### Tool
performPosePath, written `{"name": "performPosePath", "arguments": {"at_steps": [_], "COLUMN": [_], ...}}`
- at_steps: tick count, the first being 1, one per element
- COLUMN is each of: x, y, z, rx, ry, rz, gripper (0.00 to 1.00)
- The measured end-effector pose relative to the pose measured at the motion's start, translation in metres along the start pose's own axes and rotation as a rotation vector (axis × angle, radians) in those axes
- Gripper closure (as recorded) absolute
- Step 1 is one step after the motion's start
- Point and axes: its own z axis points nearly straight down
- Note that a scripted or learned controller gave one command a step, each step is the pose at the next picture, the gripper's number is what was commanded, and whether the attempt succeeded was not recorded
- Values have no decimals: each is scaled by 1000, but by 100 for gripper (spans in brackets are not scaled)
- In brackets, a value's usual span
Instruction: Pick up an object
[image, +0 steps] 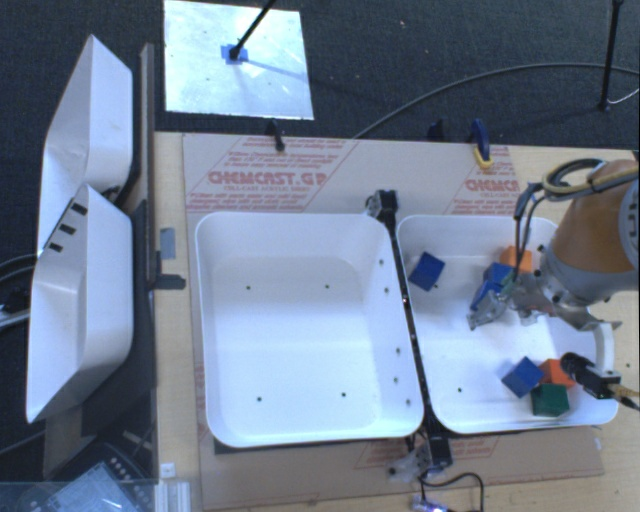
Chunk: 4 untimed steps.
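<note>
We see several small blocks in the right bin (440, 400): a blue block (427, 270) alone near the bin's upper left, a blue block (521, 376), an orange block (556, 372) and a green block (549, 400) clustered at the lower right, and an orange block (517, 258) with a blue piece (497, 275) just beside the gripper (488, 308). The gripper is low in this bin, at the end of the arm (590, 240). The left bin (300, 240) lies alongside. We cannot tell the gripper's state.
</note>
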Motion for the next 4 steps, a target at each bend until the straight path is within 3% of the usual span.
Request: {"name": "performPosePath", "arguments": {"at_steps": [1, 2, 3, 4], "x": [17, -20, -21, -21], "y": [70, 93, 94, 94], "z": [27, 25, 14, 14], "rx": [-10, -10, -14, -13], "ry": [-1, 2, -2, -2], "rz": [-7, -66, -66, -66], "gripper": [0, 0, 100, 0]}}
